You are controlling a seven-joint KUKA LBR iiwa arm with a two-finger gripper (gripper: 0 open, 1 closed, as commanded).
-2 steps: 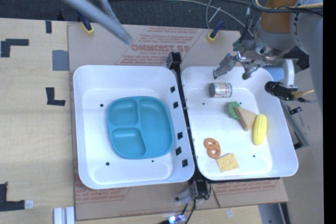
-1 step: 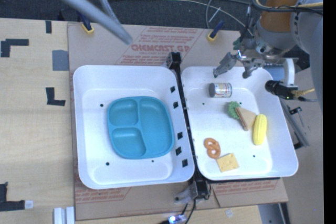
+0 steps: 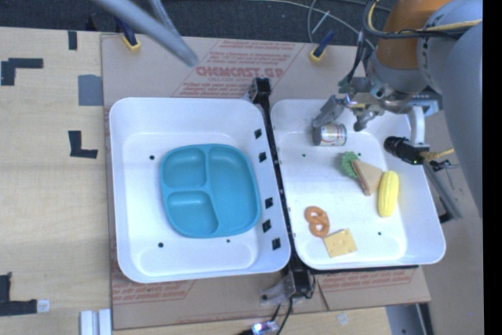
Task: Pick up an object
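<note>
Hovering over the right bin, the gripper is sitting just above a small can. Its fingers are standing apart, gripping nothing.

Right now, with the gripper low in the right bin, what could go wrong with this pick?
1. The gripper sits beside the small can, close to the right bin's back wall, so it may push the can away.
2. The corn cob and green-topped stick lie close together; both might move.
</note>
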